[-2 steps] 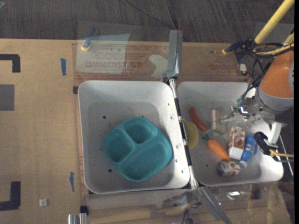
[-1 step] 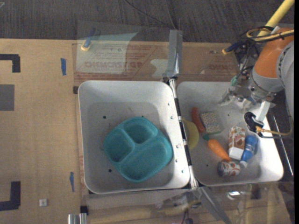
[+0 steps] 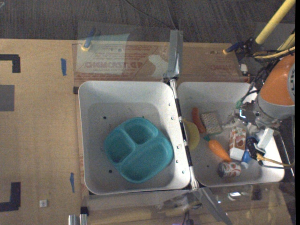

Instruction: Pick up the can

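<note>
1. Bench (image 3: 37,125): pale wood, bearing two shallow white bins side by side.
2. Left bin (image 3: 93,90): holds one item, entry 5.
3. Right bin (image 3: 206,86): holds entries 7 to 12.
4. Arm (image 3: 279,86): grey with an orange band, reaching in over the right bin's right-hand side.
5. Divided plate (image 3: 138,149): teal, three compartments, lying flat in the middle of the left bin.
6. Gripper (image 3: 251,121): hangs over the right part of the right bin, near the carton and apart from the can (whether it is spread or closed cannot be told from this angle).
7. Carton (image 3: 237,142): white and red, just beside the gripper.
8. Carrot (image 3: 218,150): orange, lying slantwise between the carton and the bin's middle.
9. Yellow round item (image 3: 191,134): against the bin's left wall.
10. Sponge-like square (image 3: 212,122): speckled, near the bin's middle.
11. Can (image 3: 228,169): on its side near the bin's front wall, just below the carrot's tip.
12. Red pepper (image 3: 198,120): left of the square.
</note>
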Tool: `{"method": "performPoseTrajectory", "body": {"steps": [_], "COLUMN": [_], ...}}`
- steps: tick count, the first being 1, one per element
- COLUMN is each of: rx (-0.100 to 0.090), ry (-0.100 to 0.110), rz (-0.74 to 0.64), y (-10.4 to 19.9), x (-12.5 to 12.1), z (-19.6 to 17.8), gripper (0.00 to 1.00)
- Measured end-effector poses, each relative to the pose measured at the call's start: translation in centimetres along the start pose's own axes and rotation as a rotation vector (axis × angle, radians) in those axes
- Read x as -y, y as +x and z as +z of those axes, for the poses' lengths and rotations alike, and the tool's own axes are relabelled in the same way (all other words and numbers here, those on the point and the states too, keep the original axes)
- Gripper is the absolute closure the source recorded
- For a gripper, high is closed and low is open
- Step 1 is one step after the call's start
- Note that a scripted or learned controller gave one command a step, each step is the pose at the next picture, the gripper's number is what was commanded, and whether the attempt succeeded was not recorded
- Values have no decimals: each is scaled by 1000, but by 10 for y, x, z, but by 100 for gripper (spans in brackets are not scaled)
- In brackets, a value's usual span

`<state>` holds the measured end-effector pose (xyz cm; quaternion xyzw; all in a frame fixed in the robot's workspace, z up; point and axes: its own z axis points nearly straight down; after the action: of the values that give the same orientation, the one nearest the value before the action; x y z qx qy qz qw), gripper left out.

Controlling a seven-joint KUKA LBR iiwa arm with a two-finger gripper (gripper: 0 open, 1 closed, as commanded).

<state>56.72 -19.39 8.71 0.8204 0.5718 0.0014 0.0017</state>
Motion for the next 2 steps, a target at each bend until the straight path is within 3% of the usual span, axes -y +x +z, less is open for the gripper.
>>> {"method": "performPoseTrajectory", "body": {"steps": [1, 2], "rx": [-1, 2], "ry": [-3, 7], "rz": [5, 154], "y": [-2, 53], "x": [-2, 7], "z": [-9, -103], "gripper": [100, 100]}}
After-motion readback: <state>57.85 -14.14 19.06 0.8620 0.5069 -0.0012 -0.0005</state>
